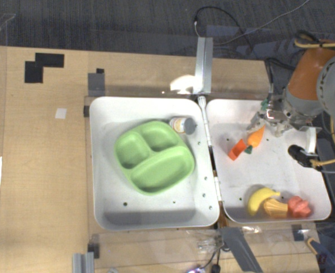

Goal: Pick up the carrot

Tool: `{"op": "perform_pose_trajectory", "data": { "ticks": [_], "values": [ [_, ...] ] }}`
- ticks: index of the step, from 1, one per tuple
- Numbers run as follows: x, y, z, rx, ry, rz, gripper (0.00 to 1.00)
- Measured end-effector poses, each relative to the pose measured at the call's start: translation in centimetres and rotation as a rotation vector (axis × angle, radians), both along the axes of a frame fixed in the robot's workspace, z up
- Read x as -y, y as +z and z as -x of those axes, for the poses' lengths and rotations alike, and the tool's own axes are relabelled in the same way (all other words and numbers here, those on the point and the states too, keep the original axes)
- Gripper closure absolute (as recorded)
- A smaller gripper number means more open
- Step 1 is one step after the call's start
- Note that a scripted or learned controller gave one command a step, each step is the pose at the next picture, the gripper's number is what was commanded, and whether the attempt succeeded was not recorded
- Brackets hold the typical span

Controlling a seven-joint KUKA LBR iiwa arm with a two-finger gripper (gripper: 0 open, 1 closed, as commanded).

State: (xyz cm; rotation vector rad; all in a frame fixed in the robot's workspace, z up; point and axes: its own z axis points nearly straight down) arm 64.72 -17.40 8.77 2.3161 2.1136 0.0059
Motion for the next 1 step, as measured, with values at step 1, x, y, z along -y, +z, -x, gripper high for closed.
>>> {"op": "perform_pose_trajectory", "data": {
  "ticks": [1],
  "values": [
    [-0.12, 1.31, -0.21, 0.006, 0.002, -0.001, 1.00]
  ]
}}
